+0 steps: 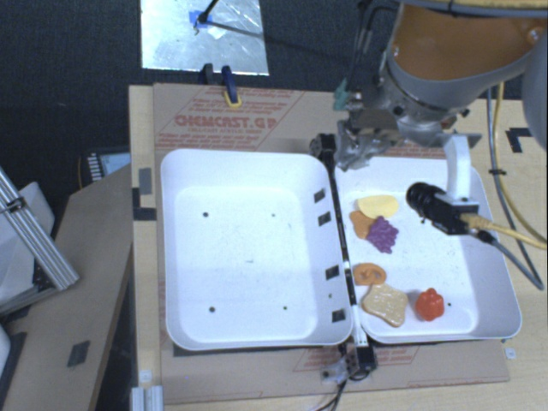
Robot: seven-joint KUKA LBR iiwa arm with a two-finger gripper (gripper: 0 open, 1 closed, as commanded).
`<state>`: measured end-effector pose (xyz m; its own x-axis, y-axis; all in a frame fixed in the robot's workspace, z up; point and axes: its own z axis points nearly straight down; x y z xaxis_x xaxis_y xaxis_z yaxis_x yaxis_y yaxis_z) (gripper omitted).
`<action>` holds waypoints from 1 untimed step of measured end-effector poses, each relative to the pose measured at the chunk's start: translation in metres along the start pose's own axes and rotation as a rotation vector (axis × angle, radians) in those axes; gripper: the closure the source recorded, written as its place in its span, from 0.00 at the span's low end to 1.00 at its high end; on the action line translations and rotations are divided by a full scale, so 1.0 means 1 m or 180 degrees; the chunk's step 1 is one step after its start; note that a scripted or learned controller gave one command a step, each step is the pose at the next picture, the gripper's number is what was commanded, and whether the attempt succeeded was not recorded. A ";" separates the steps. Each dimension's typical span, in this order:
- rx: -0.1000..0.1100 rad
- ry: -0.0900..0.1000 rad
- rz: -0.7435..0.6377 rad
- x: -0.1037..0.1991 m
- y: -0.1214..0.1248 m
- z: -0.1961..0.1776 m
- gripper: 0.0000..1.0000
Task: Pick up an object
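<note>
The right bin holds several small toy foods. A pale yellow slice lies beside an orange piece and a purple grape bunch. Nearer the front are a brown round piece, a slice of toast and a red pepper. My gripper hangs over the bin's back left corner, above and behind the yellow slice, with nothing seen in it. The big orange-banded wrist hides much of it.
The left bin sits alongside, split from the right one by a ridge with black clips. A black cylinder on a white bracket juts from the arm over the right bin. A foil sheet lies behind the bench.
</note>
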<state>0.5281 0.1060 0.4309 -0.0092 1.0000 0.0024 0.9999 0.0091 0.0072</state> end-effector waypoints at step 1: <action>0.0007 0.0000 0.0000 0.062 0.040 0.000 1.00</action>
<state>0.5677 0.1686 0.4316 -0.0090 1.0000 0.0024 0.9999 0.0090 0.0049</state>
